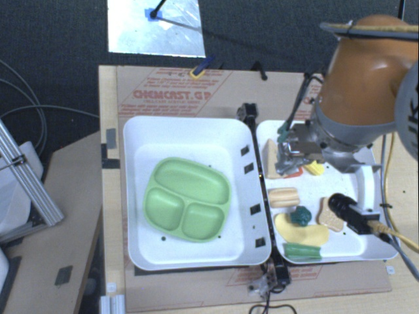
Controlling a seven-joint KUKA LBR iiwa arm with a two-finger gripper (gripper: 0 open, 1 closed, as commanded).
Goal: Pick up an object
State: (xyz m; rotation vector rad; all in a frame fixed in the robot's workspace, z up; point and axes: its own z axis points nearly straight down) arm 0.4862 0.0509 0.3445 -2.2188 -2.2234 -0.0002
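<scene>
Grey arm with orange band leans in over the right white bin (376,254), far half. Its two-finger metal gripper (287,165) is low near the bin's far-left corner; cannot tell whether it is open or closed, nothing seen held.

Nearest candidates: small orange-red piece (294,172) just under the tip, yellow block (315,169) just beside it toward the right wall, tall beige piece (270,154) against the left wall, long axis running far to near.

Further toward the near edge: tan bread-roll shape (283,196), teal lump (301,216), yellow banana-like piece (302,233), green bar (302,251).

Left white bin (141,136) carries a green three-compartment plastic plate (186,198), well apart from the arm.

Judgement: the pick likely lies straight below, little sideways travel needed
</scene>
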